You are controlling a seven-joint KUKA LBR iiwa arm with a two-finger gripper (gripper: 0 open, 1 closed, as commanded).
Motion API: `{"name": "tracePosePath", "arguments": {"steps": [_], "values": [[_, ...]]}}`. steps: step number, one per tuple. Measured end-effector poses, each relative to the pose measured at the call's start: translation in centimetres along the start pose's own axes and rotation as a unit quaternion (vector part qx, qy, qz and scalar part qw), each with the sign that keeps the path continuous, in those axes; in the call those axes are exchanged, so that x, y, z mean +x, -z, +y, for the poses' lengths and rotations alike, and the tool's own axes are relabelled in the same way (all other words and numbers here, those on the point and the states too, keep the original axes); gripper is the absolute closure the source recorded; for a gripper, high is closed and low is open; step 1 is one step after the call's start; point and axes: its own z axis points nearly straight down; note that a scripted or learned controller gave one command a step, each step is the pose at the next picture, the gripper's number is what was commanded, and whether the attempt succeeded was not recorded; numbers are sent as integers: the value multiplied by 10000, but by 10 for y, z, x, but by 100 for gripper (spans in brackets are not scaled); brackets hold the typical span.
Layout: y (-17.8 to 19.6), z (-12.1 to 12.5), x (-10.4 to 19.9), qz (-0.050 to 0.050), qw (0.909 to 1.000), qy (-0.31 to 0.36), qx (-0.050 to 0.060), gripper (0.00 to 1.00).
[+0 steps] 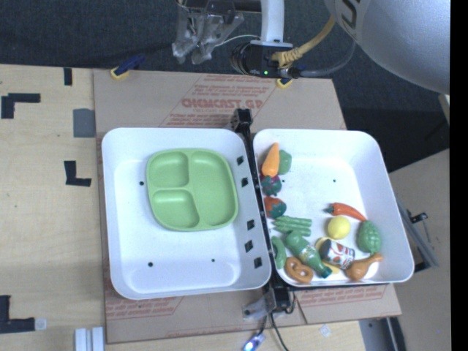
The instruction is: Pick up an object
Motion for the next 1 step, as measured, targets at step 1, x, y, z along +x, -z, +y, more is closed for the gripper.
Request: {"name": "tracePosePath", "arguments": {"steps": [1], "values": [[-81, -79, 0, -34, 9999, 18, 118, 100]]}}
